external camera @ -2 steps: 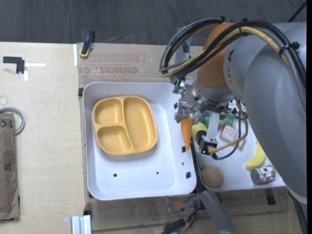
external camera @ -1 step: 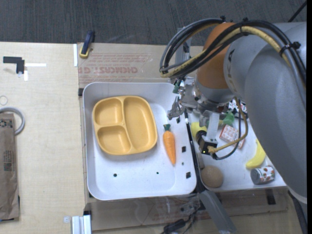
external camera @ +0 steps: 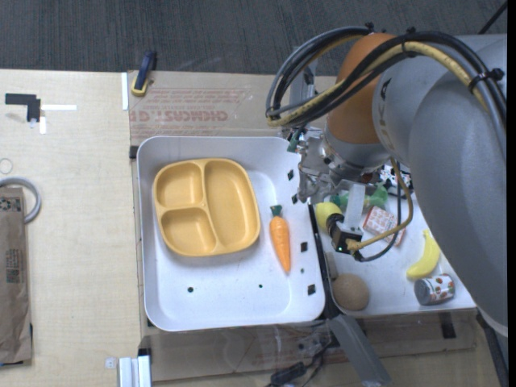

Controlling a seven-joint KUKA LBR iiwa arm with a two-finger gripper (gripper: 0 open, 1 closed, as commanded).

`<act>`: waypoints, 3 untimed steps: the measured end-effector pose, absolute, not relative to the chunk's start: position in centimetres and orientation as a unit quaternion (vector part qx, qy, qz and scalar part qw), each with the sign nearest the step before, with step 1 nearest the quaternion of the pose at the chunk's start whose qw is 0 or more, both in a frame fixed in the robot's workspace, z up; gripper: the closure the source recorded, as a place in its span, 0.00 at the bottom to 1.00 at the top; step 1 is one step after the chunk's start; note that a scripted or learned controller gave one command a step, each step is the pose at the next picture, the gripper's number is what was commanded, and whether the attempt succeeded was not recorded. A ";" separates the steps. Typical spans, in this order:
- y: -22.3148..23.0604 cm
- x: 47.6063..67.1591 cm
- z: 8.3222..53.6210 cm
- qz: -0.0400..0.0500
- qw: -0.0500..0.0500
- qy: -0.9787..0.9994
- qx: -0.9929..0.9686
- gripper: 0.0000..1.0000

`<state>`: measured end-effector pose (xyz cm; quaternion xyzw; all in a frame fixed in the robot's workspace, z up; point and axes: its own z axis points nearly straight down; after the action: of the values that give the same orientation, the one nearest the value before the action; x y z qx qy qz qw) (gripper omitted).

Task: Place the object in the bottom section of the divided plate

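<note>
One toy carrot (external camera: 280, 240), orange with a green top, lies in the left bin (external camera: 226, 297) at centre frame, just right of the yellow divided plate (external camera: 230, 204). Judged light, rigid, smooth and apt to roll; best gripped across its thick upper body. Gripper (external camera: 314, 188) hangs up-right of it, apart; width cannot be told.

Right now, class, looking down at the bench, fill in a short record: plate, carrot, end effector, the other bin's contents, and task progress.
plate: yellow plate with three sections, in the left-hand bin
carrot: carrot lies on the bin floor just right of the plate, apart from it
end effector: end effector is over the divide between the bins
right-hand bin: banana, brown round fruit, can
progress: carrot not yet on the plate
</note>
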<state>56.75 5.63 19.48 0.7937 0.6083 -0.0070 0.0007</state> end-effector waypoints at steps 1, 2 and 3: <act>12.3 60.1 20.3 -0.003 0.001 0.488 0.873 1.00; 12.0 65.7 21.5 -0.003 0.001 0.481 0.877 1.00; 14.5 65.9 23.3 -0.003 0.001 0.549 0.836 1.00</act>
<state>65.95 14.54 23.26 0.8357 0.5492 -0.0032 0.0010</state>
